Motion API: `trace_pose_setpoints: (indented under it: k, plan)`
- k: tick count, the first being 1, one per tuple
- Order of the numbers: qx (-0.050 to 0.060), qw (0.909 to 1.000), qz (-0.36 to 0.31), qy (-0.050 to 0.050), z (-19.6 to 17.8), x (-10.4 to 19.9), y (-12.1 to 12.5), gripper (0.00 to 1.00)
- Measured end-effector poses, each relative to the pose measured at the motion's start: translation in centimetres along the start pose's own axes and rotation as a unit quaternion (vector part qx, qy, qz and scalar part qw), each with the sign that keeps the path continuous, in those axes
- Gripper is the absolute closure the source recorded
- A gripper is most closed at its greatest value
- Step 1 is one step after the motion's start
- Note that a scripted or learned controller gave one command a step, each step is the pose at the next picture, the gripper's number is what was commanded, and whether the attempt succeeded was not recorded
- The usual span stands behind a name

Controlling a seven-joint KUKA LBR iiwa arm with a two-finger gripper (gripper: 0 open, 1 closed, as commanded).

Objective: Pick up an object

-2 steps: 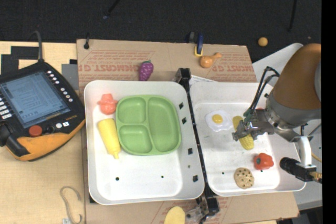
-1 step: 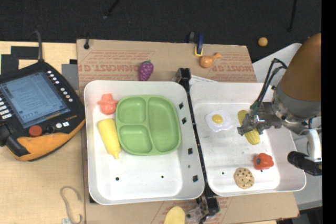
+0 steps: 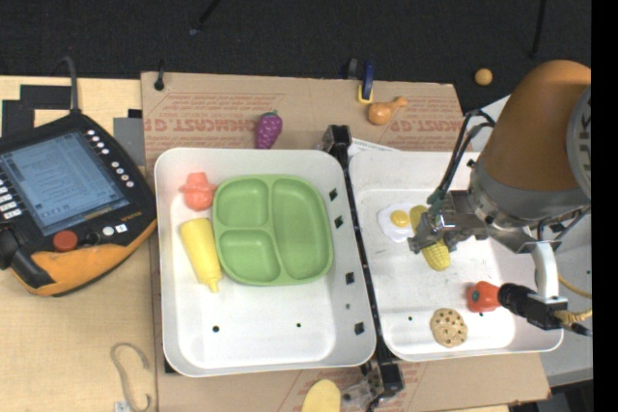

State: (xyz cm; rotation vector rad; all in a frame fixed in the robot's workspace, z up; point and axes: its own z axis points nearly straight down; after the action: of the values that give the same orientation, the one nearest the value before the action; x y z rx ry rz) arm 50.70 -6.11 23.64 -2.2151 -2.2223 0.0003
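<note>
My gripper (image 3: 433,234) is low in the right bin (image 3: 406,171), right at a yellow corn cob (image 3: 437,256) that pokes out below it. A second yellow bit (image 3: 418,217) shows just above the gripper, beside a fried egg (image 3: 394,223). The corn cob seems to touch the gripper, but the wrist hides the contact. In the same bin lie a cookie (image 3: 448,327) near the front and a red tomato-like toy (image 3: 483,296) to its right.
The left bin (image 3: 251,343) holds a green divided plate (image 3: 270,229), a yellow bottle (image 3: 201,251) and a pink toy (image 3: 196,191). Purple grapes (image 3: 267,128), an orange pear (image 3: 384,110) and a lemon (image 3: 322,395) lie outside. A pendant (image 3: 63,193) sits at the left.
</note>
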Motion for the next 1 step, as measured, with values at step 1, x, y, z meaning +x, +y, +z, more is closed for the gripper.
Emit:
trace_pose_setpoints:
  k: [1]
  plan:
    - [0.0,1.0,0.0,0.0,0.39,4.02,0.85,1.0]
